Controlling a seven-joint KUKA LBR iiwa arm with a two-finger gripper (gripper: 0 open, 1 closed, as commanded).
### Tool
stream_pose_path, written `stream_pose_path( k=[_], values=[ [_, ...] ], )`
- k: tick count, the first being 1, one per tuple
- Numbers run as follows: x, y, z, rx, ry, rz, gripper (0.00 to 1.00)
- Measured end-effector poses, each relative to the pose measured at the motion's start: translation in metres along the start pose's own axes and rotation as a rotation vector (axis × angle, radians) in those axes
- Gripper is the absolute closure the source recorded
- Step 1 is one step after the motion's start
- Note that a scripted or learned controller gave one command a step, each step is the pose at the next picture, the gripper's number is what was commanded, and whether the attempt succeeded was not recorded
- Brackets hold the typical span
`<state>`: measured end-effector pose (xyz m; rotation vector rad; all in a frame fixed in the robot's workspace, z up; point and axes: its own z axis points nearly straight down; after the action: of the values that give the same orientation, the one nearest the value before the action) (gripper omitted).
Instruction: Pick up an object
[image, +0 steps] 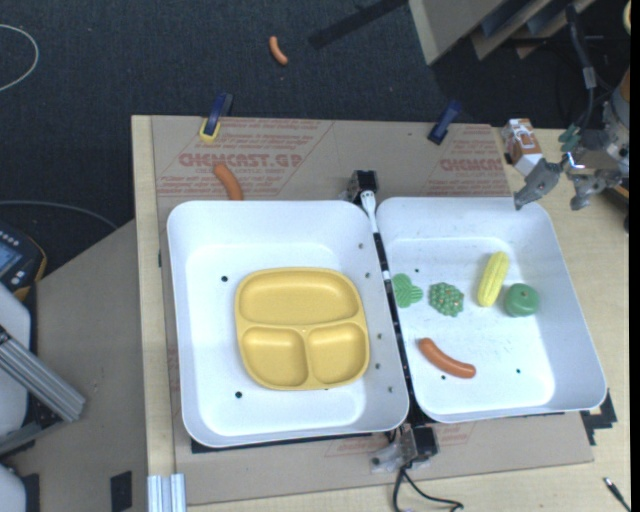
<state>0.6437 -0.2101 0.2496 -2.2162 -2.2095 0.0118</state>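
1. Up at the far right corner of the right bin (575, 330), my claw (558, 184) hangs over the rim, well apart from the toys; its fingers look spread, with nothing between them.
2. Nearest to it inside that bin is the yellow corn cob (491, 278), lying roughly along the bin's depth, with the green round toy (520, 299) just beside it on the right.
3. Further left I see the knobbly green piece (446, 298) and a leafy green piece (406, 291) close to the dividing wall.
4. Toward the near side lies the orange sausage (447, 359), on its own with bare floor around it.
5. I judge no grasp has begun. I would go for the sausage or the corn: bring the claw over the middle, turn it so the fingers straddle the short width, then descend straight.
6. The corn and round toy sit so near that a finger may nudge one; the sausage looks the safer pick.
7. Across the wall, the left bin (200, 300) carries a yellow divided tray (300, 326), its compartments bare.
8. Beyond the bins, a second orange sausage (228, 181) rests on the worktop (300, 150).
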Motion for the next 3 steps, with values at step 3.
stream_pose_path(
  k=[3],
  values=[
    [-0.003,-0.009,0.097,-0.008,-0.001,-0.003,0.0]
  ],
)
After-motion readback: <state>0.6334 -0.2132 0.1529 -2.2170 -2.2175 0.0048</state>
